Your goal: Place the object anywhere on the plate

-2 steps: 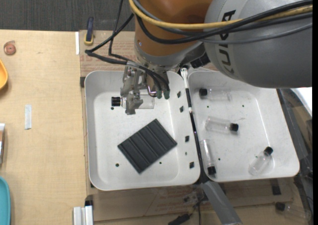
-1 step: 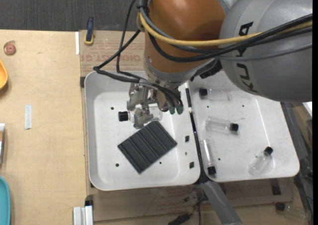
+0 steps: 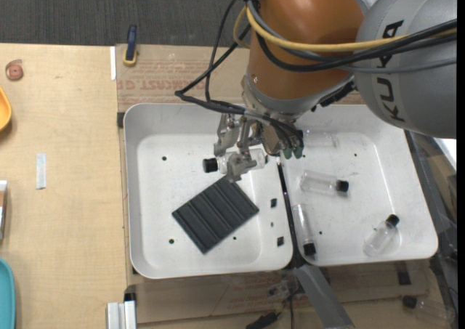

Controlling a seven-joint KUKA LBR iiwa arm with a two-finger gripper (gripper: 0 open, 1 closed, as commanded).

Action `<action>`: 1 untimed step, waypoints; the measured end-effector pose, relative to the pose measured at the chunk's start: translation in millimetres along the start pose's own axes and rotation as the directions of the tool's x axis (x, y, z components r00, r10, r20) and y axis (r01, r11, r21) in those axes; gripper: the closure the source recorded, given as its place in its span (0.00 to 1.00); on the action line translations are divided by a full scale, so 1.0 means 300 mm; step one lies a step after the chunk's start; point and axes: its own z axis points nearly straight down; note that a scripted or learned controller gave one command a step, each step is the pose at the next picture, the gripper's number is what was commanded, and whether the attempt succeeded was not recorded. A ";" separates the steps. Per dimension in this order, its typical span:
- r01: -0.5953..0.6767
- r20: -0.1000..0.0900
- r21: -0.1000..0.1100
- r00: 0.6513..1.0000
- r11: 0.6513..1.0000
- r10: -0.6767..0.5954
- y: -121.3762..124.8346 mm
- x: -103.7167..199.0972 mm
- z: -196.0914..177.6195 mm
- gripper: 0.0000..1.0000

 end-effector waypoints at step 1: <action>0.000 0.001 0.000 1.000 1.000 0.000 0.000 0.000 0.000 0.00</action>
